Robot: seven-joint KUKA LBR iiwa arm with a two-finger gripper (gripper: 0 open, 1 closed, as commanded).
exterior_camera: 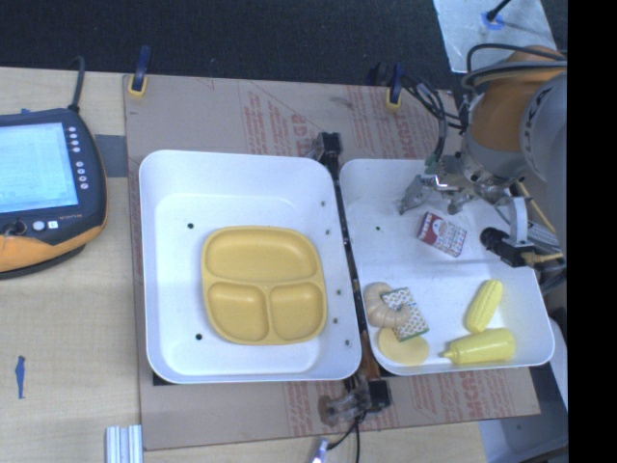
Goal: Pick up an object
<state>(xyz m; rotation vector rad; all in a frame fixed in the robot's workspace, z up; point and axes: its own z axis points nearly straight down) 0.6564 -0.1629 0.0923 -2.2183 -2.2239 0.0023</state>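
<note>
gripper (439,193) at far side of right white bin (386,177), fingers spread open, holding nothing | small red-and-white carton (442,233) lies just near of it | yellow plastic divided plate (262,284) in left white bin (174,210)

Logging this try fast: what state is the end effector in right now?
End effector: open, fingers spread, holding nothing, over the right bin near the small red packet.

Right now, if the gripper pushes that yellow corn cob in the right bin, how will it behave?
The corn cob looks rounded and elongated, so it would probably roll sideways. It appears to be a plastic toy, likely light and stiff. Its glossy surface may slip.
</note>
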